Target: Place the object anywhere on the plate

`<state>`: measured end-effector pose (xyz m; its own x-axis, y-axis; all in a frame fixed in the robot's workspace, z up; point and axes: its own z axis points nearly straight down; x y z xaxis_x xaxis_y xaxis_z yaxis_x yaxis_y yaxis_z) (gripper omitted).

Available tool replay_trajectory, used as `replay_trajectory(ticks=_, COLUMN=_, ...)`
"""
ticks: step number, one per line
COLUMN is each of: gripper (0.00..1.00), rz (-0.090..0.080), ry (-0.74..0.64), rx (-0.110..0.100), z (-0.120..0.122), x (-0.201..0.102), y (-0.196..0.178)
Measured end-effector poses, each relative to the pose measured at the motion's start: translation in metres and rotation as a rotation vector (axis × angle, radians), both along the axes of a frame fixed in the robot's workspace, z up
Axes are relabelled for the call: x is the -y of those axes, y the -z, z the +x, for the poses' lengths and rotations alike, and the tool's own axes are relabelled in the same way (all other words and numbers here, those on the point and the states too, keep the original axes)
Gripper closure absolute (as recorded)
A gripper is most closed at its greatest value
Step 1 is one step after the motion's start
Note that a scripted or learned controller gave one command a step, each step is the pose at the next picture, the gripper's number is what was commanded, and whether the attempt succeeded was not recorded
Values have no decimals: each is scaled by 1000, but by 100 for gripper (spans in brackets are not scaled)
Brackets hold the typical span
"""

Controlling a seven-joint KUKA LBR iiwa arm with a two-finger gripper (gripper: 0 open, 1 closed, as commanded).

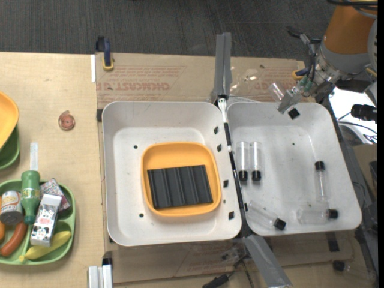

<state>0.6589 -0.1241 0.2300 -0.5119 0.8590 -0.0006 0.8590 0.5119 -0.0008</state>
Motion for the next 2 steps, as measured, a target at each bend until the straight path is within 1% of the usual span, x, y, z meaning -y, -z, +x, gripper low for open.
replay_trajectory(ticks=1, gripper=100, rz=1, ry=-140, rx=-1, z=-99, x=-8, y=77)
replay_trajectory(ticks=2, gripper=100, rz=-1, ry=-353, rx=3, z=-29, x=25, y=2)
